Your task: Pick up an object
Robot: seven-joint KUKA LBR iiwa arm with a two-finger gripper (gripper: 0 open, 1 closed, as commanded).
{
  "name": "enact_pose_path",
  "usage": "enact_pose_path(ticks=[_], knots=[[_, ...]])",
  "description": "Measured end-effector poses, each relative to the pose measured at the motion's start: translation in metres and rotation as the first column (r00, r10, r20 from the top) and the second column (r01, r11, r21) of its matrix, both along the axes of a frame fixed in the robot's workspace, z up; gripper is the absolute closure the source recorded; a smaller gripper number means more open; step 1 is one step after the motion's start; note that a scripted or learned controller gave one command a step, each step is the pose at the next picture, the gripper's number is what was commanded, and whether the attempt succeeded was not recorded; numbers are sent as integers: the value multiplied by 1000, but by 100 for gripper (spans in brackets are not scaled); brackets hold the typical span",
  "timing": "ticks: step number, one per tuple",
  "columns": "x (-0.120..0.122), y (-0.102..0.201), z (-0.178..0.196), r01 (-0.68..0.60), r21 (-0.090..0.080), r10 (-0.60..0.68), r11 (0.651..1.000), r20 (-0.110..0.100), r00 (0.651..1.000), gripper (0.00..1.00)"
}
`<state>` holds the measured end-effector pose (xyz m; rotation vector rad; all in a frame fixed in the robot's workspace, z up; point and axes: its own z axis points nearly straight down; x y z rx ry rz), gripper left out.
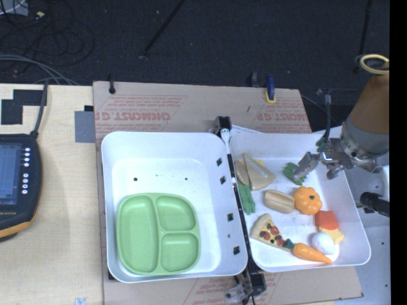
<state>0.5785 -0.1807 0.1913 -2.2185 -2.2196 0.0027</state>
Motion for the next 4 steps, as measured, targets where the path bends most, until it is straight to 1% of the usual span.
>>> enact_pose_path(ticks=[1,2,3,4], knots=[[-25,-21,-88,0,-2,0,1000,8,1000,0],[-27,-30,-96,-3,5,3,1000,11,1000,0],[-26,-32,-85,-1,3,1,1000,15,1000,100],[3,40,-52,-7,2,7,1000,5,1000,100]])
